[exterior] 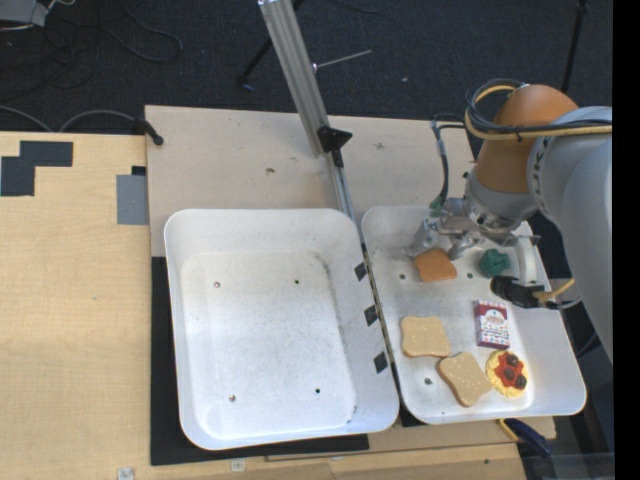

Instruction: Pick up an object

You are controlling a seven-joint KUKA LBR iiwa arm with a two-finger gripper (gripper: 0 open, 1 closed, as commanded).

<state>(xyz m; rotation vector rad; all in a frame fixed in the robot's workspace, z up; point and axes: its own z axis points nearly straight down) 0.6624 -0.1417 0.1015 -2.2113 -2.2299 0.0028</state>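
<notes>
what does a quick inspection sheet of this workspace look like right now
surface: two white bins side by side, left bin and right bin
job's things: orange piece, green piece, two bread slices, red packet, yellow round with red bits, all in the right bin
clutter: nothing seen
grippers: gripper low over the orange piece, grip unclear
cables: black cables on the dark floor
surroundings: slanted metal rail, wooden bench
</notes>
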